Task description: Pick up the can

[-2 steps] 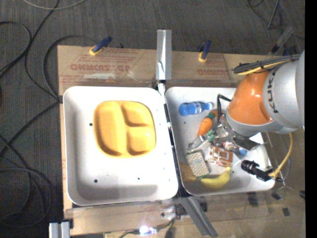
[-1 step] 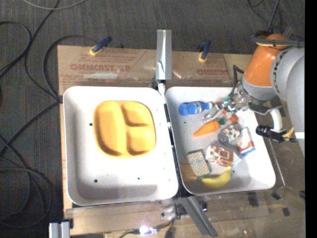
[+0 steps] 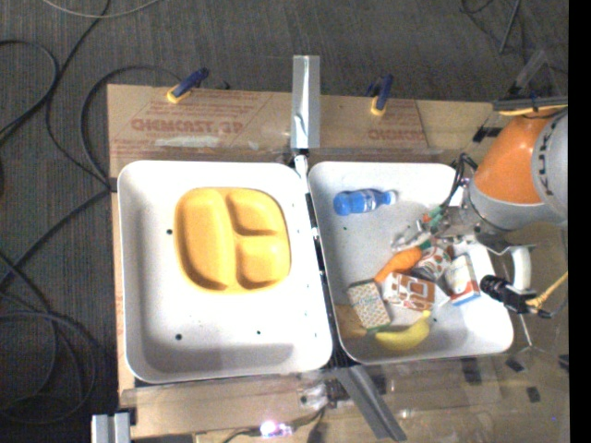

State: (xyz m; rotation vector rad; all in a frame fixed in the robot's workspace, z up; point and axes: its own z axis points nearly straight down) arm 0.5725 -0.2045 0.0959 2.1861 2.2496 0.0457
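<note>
Our gripper (image 3: 441, 224), its grasp state impossible to tell, sits low over clutter in the right bin (image 3: 406, 175), and we cannot pick out the can with certainty, so we should confirm it before closing.

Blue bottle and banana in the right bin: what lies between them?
In the camera view, between the bottle and banana: a carrot and a green-patterned packet.

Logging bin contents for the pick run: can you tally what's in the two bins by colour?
Yellow: 2, tray, banana
Blue: 1, bottle
Orange: 1, carrot
Patterned or mixed: about 3, packets, partly overlapping, so uncertain
Total: about 7
</note>
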